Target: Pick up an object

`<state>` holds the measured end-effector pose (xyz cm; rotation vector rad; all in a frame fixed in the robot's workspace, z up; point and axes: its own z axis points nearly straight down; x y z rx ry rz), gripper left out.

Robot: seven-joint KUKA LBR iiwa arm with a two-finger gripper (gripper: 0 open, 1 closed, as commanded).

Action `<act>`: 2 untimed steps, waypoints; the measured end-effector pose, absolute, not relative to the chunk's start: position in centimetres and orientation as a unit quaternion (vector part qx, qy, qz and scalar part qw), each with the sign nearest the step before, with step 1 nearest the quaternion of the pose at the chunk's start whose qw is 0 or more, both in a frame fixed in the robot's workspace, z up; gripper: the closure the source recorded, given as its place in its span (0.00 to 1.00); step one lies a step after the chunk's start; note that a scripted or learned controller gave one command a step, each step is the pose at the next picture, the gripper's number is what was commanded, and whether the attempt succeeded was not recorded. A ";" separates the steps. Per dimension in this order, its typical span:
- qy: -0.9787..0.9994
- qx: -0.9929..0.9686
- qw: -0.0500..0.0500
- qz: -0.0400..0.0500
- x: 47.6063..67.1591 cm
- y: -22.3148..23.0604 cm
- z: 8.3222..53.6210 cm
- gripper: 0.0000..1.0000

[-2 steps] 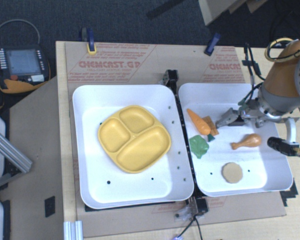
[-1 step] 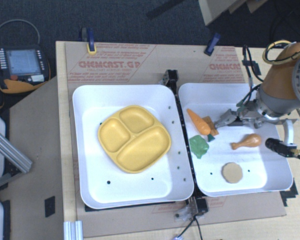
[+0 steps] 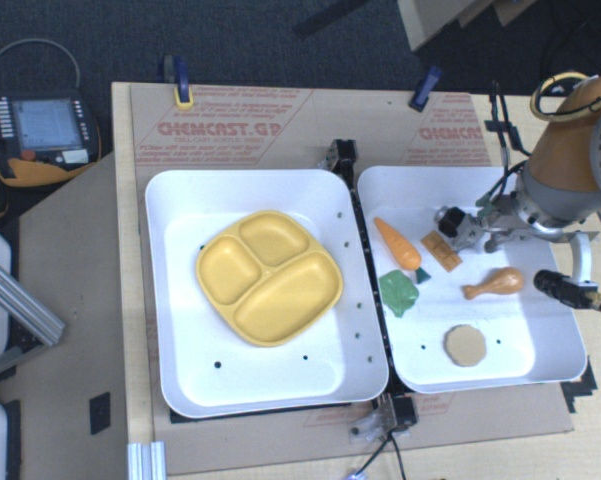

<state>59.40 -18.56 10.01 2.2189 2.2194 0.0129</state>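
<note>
bench (image 3: 280, 118): cardboard cover | yellow plate (image 3: 270, 276) in left bin (image 3: 180, 368) | gripper (image 3: 460, 226) right of plate, fingers unclear | dark floor behind

- The arm (image 3: 570, 158) is cut off by the picture's right edge, beyond the right bin (image 3: 420, 368).
- The end effector (image 3: 450, 220), over the right bin's far half, is too small and dark to tell how its fingers stand.
- The handheld screen unit (image 3: 42, 133), left of the left bin (image 3: 180, 368), has a blurred display; nothing on it can be read.
</note>
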 end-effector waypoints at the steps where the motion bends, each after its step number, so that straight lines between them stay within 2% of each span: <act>1: 0.708 0.707 0.003 0.001 59.9 -18.4 14.4 1.00; 2: 0.708 0.706 0.003 0.001 60.2 -17.5 19.2 1.00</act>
